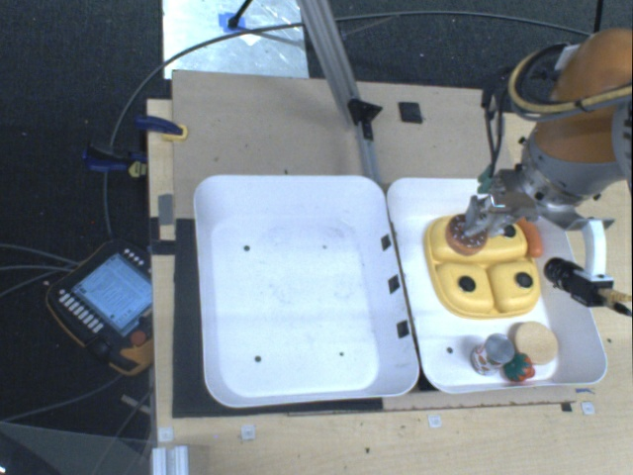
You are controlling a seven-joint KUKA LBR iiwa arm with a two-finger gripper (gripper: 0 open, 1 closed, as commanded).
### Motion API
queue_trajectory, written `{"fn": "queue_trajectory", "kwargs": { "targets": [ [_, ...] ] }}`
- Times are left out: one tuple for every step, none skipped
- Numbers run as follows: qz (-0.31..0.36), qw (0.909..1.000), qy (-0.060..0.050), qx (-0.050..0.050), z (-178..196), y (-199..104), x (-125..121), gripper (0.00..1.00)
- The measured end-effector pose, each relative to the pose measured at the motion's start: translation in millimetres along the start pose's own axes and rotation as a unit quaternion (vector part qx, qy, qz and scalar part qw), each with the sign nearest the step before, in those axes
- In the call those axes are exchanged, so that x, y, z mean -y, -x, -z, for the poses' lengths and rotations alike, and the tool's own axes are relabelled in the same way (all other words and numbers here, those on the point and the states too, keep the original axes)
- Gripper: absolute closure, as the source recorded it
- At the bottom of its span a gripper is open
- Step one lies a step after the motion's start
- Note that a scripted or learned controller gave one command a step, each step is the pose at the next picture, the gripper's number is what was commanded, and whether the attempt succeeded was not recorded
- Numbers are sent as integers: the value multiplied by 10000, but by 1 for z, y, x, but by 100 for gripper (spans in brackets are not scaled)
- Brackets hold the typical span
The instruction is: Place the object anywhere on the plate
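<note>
Surface [297, 97]: tan board under two shallow white bins set side by side.
Handheld controller [107, 300]: orange-edged pendant with a lit screen, on the dark floor left of the surface.
Left bin [213, 265]: white, a few dark dots on its floor.
Right bin [415, 265]: white, touching the left bin along the middle edge.
Small items [499, 356]: a cluster in the near part of the right bin, a silvery piece, a green and red piece, and a tan round disc [535, 339] just beside them.
Plate [485, 275]: yellow sectioned plate with three compartments, in the middle of the right bin.
Object [461, 234]: small brown round thing lying in the plate's far compartment, at its left end.
Tool [482, 216]: right over the brown object, touching or nearly so; I cannot tell from here how its jaws stand.
Arm [584, 97]: grey with an orange band, reaching in from the right, above the far side of the right bin.
Clamps [148, 142]: blue and yellow, on the surface's far left edge.
</note>
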State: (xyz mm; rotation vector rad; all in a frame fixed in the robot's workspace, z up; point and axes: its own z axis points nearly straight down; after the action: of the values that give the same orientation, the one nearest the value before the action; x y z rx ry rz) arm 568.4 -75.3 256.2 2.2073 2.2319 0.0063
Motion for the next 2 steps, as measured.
{"fn": "queue_trajectory", "kwargs": {
  "targets": [
    [-8,10000,-4,2,-12,-45,-25,100],
    [-2,10000,-7,-6,-8,-100,-37,100]
  ]
}}
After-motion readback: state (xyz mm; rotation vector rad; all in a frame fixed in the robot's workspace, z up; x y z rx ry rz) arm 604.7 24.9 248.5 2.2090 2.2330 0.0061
